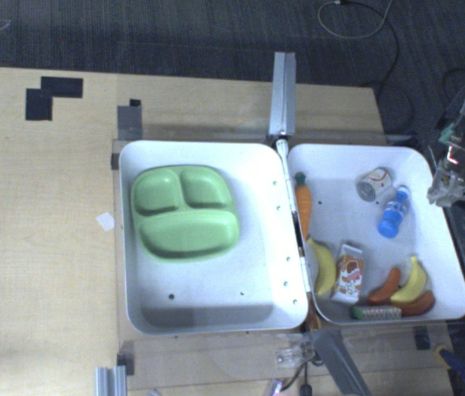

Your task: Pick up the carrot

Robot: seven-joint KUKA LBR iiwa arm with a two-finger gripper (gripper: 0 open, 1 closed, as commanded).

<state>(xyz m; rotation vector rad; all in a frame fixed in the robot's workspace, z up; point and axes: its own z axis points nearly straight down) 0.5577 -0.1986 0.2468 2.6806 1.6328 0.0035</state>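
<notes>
- My gripper sits at the right edge of the frame, just outside the right bin; I cannot tell its state, and nothing shows in it.
- The carrot lies in the right bin, tight along its left wall, green top toward the top of the frame.
- Risk: the wall leaves little room beside the carrot, so I may strike the rim or pinch air.
- Just below it lies a banana; coming in low could nudge that instead.
- It is well apart from me, across the bottle and can.
</notes>
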